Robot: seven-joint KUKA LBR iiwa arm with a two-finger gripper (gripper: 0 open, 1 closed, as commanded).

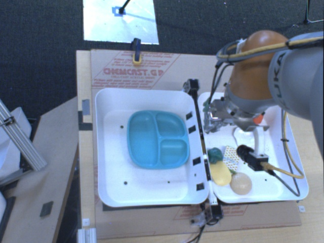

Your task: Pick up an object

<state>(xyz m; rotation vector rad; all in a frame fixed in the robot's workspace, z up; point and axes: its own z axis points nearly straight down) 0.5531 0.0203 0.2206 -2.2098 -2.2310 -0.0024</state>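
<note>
White plastic makes the left bin point(111, 184), and a blue plate point(154, 138) lies flat in the middle of it. The plate has three parts, one big and two small. Both bins sit on a brown cardboard sheet point(131, 70) with red letters on it. Black clips point(195, 130) run down the line where the two bins meet.

Next comes the right bin point(266, 190). The small things to pick from are bunched in its near left corner, close to the wall by the clips, and they all lie on the bin floor. A dark green lump point(215, 154) is at the back of the bunch. A yellow lump point(221, 172) touches it on the near side. A tan ball point(241, 183) sits just beside the yellow lump, on its right. A little spotted card point(231, 156) pokes out next to the green lump. A small orange bit point(258, 119) shows farther back, half hidden.

The gripper point(212, 116) hangs over the left side of this bin, behind the green lump and near it. I cannot tell if its jaws are apart or together, because the wrist is in the way. The grey arm point(298, 80) with its orange band point(255, 65) reaches in from the right.
</note>
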